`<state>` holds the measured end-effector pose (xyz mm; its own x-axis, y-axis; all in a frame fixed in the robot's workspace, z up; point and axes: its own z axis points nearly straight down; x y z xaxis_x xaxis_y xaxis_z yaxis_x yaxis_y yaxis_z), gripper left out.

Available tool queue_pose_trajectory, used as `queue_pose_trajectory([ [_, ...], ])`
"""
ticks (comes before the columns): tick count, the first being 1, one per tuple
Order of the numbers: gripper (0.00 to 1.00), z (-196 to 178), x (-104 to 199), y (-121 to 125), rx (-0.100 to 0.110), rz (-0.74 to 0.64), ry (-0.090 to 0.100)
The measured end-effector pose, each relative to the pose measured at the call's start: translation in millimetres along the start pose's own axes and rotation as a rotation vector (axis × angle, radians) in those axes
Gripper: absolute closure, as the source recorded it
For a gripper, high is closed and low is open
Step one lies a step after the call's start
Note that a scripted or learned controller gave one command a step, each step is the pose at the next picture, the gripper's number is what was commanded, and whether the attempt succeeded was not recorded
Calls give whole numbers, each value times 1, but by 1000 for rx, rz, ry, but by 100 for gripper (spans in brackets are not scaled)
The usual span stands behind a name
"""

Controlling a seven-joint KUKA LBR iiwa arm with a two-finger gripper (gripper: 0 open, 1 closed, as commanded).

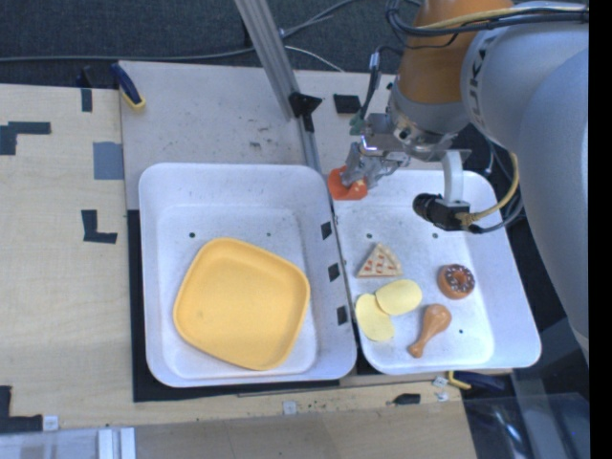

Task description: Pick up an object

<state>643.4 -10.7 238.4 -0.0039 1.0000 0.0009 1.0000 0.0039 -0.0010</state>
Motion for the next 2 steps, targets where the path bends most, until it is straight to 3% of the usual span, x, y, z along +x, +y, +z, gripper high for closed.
queue_pose_trajectory([
  [2,100,11,99,-18,0,-1,0],
])
